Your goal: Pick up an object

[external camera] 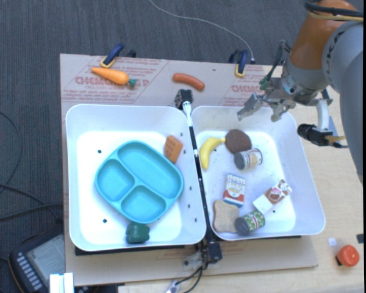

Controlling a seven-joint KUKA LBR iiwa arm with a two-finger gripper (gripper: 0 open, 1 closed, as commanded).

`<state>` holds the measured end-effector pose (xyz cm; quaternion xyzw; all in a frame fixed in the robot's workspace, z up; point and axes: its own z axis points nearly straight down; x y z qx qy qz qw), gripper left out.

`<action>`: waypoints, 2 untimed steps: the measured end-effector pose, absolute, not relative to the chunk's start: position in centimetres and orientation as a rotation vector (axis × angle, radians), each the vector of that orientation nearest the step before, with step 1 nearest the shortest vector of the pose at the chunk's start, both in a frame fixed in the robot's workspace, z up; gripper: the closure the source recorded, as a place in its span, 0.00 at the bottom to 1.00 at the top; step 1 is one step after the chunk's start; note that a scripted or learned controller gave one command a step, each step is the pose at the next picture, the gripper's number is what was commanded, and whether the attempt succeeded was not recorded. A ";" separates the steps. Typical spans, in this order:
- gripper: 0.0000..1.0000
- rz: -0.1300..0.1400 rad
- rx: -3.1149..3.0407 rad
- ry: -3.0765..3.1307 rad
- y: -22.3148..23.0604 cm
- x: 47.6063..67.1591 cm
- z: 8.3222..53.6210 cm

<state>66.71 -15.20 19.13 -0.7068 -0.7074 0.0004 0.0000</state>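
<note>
I've got the gripper (263,107) hovering over the far rim of the right bin (310,182), fingers splayed apart with nothing between them, so it's empty and ready. The arm (320,35) comes in from the right, its orange band high above the wrist, and the wrist looks tipped so the fingers angle down toward the bin's interior. Nearest below the fingers sits the round brown cookie (237,140), and that's my likely target: I judge it a light, stiff plastic toy, flat and smooth, so a pinch across its edges could slip; better to straddle its width and close low. Just beyond it, touching or nearly so, lies a small can (249,159) on its side, which I'd expect to roll if nudged. To the side of the cookie, further from the arm, is the banana (208,149), curved and easy to span across its middle. Farther off from the gripper I see a small carton (234,189), a second carton (276,195), a slice of bread (224,216) and another can (251,222) resting against it. All look light and rigid, nothing fragile; the risk I see is things skidding on the slick white floor
</note>
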 end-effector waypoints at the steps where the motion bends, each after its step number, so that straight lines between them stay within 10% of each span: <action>1: 0.00 0.001 -2.221 -2.222 -13.5 60.8 9.6; 2: 1.00 0.001 -2.222 -2.221 -13.5 60.8 10.6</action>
